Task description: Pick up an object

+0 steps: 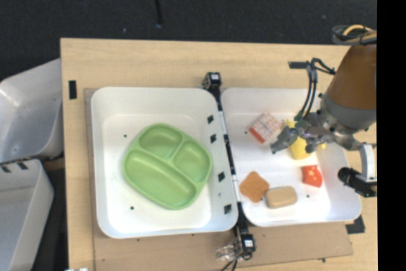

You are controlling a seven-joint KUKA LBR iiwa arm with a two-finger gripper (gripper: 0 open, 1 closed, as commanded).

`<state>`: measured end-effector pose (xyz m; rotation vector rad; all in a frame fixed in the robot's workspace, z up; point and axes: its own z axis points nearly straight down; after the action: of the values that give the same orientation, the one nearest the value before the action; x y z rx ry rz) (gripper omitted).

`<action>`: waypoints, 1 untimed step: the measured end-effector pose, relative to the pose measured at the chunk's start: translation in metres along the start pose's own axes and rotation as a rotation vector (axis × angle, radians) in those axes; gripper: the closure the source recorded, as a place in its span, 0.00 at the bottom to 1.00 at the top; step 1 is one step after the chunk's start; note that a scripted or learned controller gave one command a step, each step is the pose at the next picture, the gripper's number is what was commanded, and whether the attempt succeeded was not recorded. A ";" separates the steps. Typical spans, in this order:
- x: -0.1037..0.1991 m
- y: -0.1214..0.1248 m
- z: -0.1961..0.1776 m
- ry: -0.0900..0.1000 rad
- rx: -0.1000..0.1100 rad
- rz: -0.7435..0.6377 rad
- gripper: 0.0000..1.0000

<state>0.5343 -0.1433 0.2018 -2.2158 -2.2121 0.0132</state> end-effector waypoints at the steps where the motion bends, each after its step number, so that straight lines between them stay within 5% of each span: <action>1: 0.000 0.003 -0.007 -0.002 -0.014 -0.003 0.00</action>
<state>0.5373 -0.1431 0.2092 -2.2204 -2.2234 0.0004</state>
